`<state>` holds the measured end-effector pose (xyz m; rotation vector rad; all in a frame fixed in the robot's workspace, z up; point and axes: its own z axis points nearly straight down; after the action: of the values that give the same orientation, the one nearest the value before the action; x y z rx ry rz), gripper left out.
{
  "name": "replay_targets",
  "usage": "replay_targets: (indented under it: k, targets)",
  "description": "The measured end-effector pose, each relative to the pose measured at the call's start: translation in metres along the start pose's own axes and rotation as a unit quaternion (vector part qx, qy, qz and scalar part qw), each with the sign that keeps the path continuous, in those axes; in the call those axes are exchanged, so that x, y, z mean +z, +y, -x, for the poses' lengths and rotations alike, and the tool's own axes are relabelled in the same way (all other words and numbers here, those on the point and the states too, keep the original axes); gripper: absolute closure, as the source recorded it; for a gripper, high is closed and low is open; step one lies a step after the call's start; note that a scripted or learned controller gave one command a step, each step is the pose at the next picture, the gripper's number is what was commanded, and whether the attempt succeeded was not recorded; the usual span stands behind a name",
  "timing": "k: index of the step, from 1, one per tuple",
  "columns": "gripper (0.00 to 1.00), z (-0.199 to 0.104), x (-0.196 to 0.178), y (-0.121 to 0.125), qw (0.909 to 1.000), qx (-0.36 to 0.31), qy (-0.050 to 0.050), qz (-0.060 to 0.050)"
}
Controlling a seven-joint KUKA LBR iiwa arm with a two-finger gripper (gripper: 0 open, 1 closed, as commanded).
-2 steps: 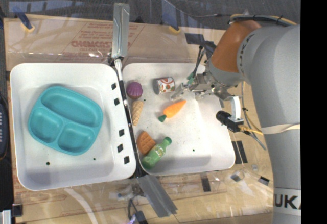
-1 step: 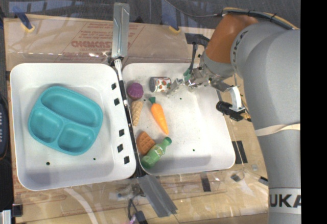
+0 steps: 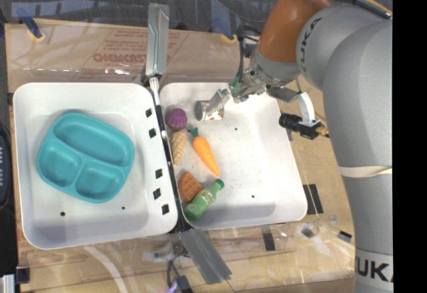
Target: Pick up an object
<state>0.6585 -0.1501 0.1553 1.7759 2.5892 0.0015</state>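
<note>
Camera view: end effector (image 3: 215, 106) low over far part of right bin (image 3: 280, 178); whether fingers hold anything, cannot tell. Along bin's left wall, far to near: purple onion (image 3: 176, 118), ridged tan cone (image 3: 179, 145), carrot (image 3: 205, 155), waffle-like brown piece (image 3: 189, 186), green bottle (image 3: 203, 200). Teal divided plate (image 3: 85, 157) in left bin (image 3: 40, 225).
</note>
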Motion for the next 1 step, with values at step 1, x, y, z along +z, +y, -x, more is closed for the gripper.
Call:
replay_targets:
  k: [1]
  targets:
    - [0.00,0.0001,0.0017,-0.0011,1.0000,0.000,0.001,-0.001]
